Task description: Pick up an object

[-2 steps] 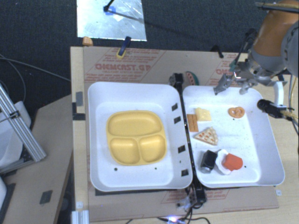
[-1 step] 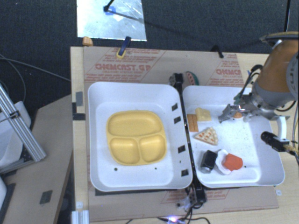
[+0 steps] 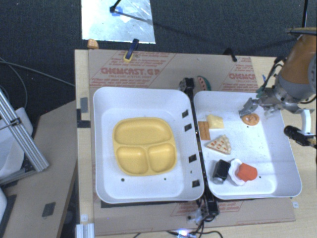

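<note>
Reaches in from the right, grey arm (image 3: 297, 68) bent downward, orange band showing above the wrist. Wrist angled left and down, gripper (image 3: 254, 107) low at its end. Jaws too small and blurred to read as open or closed.

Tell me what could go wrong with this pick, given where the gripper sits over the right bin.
The gripper hovers right above the small round orange piece, which looks flat and may slip out of a pinch. It is also near the right bin back wall, so a descent could clip the rim. Further down, the orange-red item, white piece and black block touch, so a grab there may drag neighbours.
</note>
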Available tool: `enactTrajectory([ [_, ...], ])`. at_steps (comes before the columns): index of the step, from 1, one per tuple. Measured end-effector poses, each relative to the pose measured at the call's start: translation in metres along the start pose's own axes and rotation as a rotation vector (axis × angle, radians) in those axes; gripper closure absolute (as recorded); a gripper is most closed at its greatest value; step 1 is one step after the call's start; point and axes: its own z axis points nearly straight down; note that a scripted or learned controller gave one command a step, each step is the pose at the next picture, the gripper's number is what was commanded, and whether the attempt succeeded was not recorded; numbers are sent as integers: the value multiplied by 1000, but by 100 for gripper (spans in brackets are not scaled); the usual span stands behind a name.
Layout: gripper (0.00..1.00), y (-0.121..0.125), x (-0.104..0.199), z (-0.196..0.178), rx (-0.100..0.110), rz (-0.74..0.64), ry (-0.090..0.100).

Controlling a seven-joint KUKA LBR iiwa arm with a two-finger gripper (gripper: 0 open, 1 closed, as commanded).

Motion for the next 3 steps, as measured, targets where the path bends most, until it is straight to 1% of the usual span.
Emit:
enactTrajectory([
  [1, 0, 40, 29, -139, -15, -8, -2],
  [2, 0, -100, -15, -43, 20, 8, 4],
  [3, 0, -29, 65, 61, 7, -11, 7],
])
